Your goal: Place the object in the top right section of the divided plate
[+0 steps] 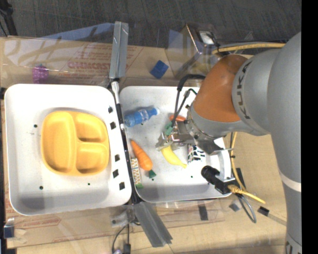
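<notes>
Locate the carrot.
In the camera view, the carrot lies in the right bin by its left wall, below the blue bottle and left of the banana.

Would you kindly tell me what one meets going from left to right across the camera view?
Purple object → yellow divided plate → carrot → banana. The blue bottle shares the carrot's span, so I omit it.
</notes>
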Motion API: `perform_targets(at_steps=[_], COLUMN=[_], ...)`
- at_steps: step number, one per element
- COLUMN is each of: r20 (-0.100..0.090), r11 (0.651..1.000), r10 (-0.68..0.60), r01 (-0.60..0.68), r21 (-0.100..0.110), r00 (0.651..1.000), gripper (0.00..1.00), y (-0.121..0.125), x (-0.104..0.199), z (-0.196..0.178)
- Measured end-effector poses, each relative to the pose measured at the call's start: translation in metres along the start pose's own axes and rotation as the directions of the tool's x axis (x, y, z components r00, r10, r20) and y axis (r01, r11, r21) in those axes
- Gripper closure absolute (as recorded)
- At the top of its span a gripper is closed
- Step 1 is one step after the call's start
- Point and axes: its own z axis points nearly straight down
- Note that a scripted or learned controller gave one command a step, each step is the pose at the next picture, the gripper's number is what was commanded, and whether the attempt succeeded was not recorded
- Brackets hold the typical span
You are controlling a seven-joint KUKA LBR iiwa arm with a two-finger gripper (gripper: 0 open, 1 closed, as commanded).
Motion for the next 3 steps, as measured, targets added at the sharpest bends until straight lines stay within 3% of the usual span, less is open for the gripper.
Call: perform_targets(at_steps=[2,3], r20=[0.000,-0.001], r11=[0.970,0.968], r10=[-0.243,-0.250], r01=[0.243,0.250], r21=[0.002,0.005], r00=[0.970,0.968], gripper=[1.00,1.00], y=[0.039,0.039], x=[0.137,0.138], z=[0.001,-0.009])
